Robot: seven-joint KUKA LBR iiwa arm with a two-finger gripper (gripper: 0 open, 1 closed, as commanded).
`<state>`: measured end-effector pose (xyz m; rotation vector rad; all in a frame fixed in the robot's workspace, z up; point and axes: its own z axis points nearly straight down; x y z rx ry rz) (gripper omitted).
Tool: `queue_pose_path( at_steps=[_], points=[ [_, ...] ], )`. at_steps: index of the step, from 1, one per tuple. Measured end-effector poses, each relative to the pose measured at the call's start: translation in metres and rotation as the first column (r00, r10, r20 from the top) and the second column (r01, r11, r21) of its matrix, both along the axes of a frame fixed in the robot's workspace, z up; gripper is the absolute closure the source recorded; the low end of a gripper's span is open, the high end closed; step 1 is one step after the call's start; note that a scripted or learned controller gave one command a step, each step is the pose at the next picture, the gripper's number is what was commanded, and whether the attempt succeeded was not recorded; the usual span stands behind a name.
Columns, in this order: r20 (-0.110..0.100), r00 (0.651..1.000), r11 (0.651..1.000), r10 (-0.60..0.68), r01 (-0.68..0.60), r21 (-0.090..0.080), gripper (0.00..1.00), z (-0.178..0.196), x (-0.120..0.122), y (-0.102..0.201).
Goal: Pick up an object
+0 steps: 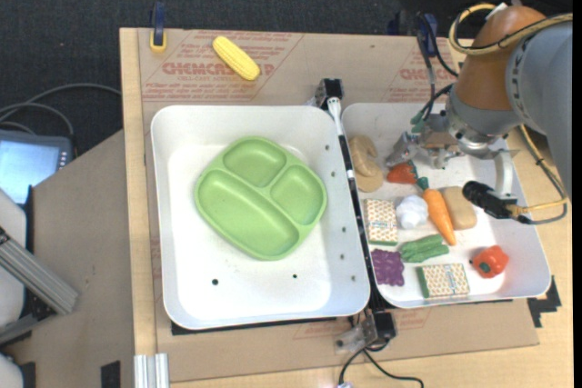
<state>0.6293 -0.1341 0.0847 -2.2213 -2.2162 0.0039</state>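
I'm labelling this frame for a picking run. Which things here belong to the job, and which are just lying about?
Job:
gripper, over the right bin
red item near it
carrot
tomato
grapes
green pod

Lying about:
green plate in the left bin
corn cob on the bench

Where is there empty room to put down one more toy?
The left bin has bare white floor around the green plate, most of it along the near edge. The board beside the corn is bare too. The right bin is crowded with food toys under the gripper.
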Motion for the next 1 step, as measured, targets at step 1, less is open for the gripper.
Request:
queue_pose_path(
  at_steps=[1],
  points=[
    [0.002, 1.0, 1.0, 0.001, -0.001, 0.0, 0.0, 0.0005, -0.0136, -0.0117]
  ],
)
